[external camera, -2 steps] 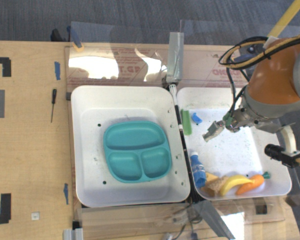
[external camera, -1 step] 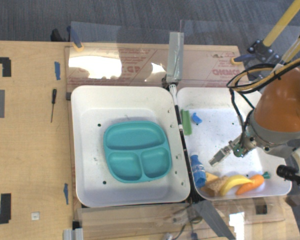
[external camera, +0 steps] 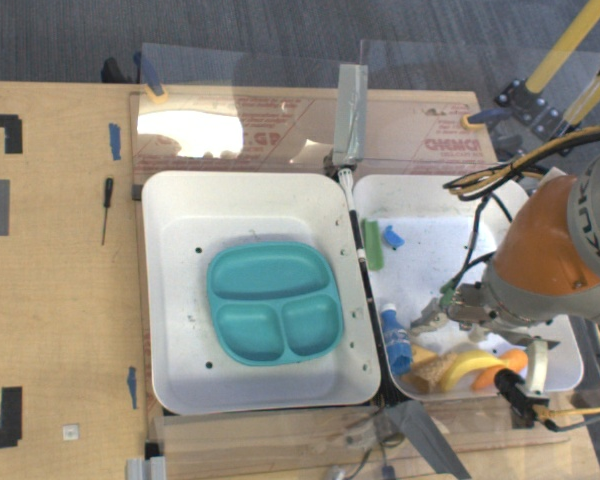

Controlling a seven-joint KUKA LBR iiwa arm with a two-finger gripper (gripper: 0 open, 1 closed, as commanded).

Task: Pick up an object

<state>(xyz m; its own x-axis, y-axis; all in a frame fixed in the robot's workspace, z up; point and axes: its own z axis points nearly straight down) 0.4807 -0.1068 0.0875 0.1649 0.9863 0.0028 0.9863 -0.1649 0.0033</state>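
from the overhead view we saw the gripper point(external camera: 467, 313) low in the right bin point(external camera: 430, 223), its state impossible to tell. the banana point(external camera: 467, 368) lay just below it, long axis running left-right — beside a blue bottle point(external camera: 394, 336) and a carrot point(external camera: 515, 361). the left bin point(external camera: 170, 218) held a teal tray point(external camera: 274, 303).

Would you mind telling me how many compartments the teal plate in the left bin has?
3. The teal plate has one long compartment across its far side and two smaller ones on its near side, one left and one right.
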